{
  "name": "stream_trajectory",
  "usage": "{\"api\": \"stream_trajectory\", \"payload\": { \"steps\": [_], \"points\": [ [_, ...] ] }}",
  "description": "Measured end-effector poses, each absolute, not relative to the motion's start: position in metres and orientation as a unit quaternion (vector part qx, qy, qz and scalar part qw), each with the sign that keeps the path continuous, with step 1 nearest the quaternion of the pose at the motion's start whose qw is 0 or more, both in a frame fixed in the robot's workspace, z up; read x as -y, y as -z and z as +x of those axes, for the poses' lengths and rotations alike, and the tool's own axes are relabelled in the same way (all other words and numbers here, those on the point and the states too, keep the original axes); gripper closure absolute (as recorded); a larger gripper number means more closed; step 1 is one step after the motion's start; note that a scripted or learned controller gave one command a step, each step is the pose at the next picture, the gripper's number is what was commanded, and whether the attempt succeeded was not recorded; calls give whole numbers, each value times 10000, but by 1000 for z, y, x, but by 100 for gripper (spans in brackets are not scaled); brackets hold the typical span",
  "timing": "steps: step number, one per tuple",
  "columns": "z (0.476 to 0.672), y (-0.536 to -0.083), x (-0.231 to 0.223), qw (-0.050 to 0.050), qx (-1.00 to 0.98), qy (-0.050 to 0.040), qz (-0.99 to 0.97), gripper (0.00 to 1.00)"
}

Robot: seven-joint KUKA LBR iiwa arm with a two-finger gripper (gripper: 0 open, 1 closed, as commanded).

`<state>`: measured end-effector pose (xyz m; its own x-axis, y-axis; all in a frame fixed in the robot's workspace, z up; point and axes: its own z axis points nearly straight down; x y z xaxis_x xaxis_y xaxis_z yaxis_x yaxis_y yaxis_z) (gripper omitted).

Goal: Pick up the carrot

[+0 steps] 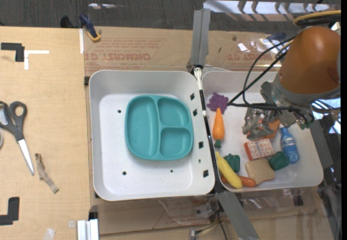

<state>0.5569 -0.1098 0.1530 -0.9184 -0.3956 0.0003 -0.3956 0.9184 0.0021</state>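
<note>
Carrot (218, 123) lies upright along the left wall of your right bin (312, 171), below a purple toy (218, 101), while your gripper (257, 125) hangs beside it over the clutter, grip state impossible to tell.

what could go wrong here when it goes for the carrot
The carrot lies close to the right bin's left wall, so a finger could strike that wall. Purple grapes touch its top end and a banana lies just below, so either could get nudged or grabbed instead. The gripper sits over other items to the carrot's right and may disturb them as it moves.
</note>
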Motion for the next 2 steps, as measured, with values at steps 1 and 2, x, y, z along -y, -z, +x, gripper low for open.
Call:
{"api": "stream_trajectory", "payload": {
  "steps": [1, 2],
  "points": [
    [557, -138, 129, -17, 9898, 1, 1423, 100],
    [589, -232, 58, -25, 9891, 1, 1475, 100]
  ]
}}
